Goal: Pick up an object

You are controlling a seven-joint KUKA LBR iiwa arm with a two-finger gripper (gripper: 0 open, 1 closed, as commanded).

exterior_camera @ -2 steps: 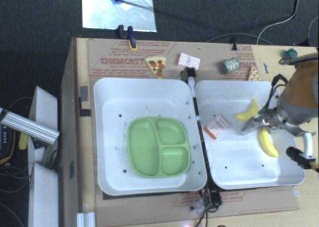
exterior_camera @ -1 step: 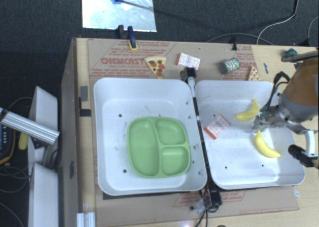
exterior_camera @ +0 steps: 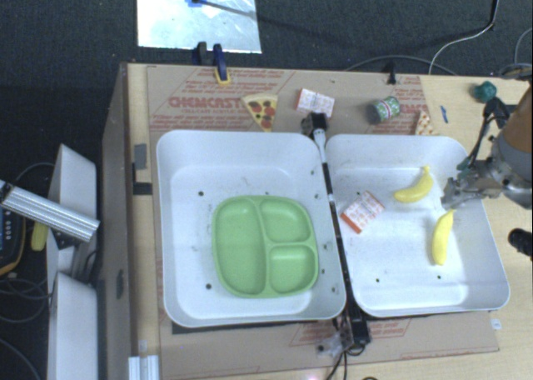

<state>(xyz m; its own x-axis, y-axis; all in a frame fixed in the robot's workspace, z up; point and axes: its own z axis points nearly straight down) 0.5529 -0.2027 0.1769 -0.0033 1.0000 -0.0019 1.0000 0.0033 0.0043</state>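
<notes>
The green plate [exterior_camera: 266,245] sits in the left bin [exterior_camera: 179,228], far left of the pincer [exterior_camera: 460,191]. The small box [exterior_camera: 362,211] is nearer. One banana [exterior_camera: 415,187] lies just left of the pincer, another banana [exterior_camera: 441,237] just below it. I cannot tell if the pincer is wide or narrow.

Smooth white plastic bins [exterior_camera: 250,153], matt green plastic plate [exterior_camera: 266,247], cardboard-covered bench [exterior_camera: 208,99], glossy yellow bananas [exterior_camera: 441,237]
</notes>
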